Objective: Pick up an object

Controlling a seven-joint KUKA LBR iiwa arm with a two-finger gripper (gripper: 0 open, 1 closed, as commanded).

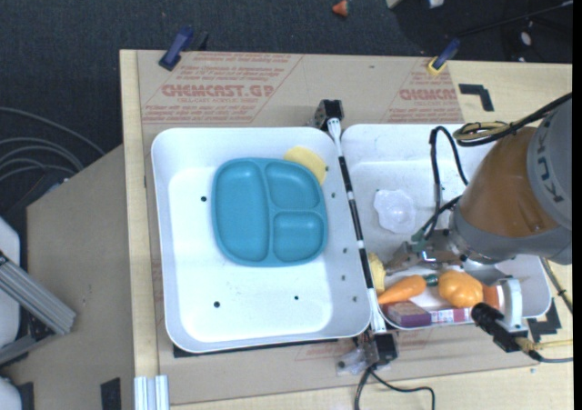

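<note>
- The arm (514,195) was seen reaching from the right, low over the right bin (386,140).
- The gripper (435,252) was positioned just above a carrot (401,289) and an orange fruit (459,288) at the bin's near edge; its opening could not be told.
- A blue divided plate (269,210) was seen lying in the left bin (186,245), a yellow object (306,159) touching its far rim.

Two white bins side by side: left bin (182,245), right bin (382,140). In the left I count one blue divided tray (268,211) with three compartments, and one yellow item (307,161) behind it. In the right: one carrot (402,290), one orange fruit (460,288), one clear plastic piece (396,209), one flat package (427,315). Two blue clamps (175,50) on the bench's far edge.
</note>
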